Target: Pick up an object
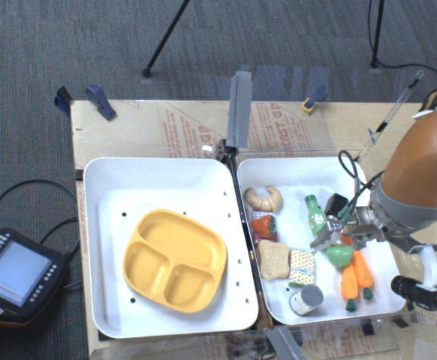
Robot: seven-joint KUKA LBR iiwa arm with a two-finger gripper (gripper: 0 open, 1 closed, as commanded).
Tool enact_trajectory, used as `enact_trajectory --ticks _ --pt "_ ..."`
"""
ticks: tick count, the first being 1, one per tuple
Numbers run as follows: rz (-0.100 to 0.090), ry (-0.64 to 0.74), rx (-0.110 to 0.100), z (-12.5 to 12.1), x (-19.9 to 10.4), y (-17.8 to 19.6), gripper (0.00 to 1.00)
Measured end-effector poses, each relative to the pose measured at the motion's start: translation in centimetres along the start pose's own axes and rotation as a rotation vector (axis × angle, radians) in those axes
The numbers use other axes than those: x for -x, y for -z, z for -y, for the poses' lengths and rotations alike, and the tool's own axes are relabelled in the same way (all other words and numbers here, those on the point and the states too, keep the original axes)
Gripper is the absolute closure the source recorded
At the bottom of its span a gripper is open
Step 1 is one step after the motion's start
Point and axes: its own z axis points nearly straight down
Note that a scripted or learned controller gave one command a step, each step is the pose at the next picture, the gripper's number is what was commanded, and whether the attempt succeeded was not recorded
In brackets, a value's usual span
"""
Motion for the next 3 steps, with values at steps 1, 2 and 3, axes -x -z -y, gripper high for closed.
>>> enact_trajectory --ticks 1,2,3 --pt "0.000 -0.019 0.002 -1.6 0.5 -0.1 0.00" --pt "0.000 0.011 0.011 -2.4 -1.9 -11.0 0.00" --pt "-0.003 0.001 0.004 -2.2 -1.7 -10.5 1.00"
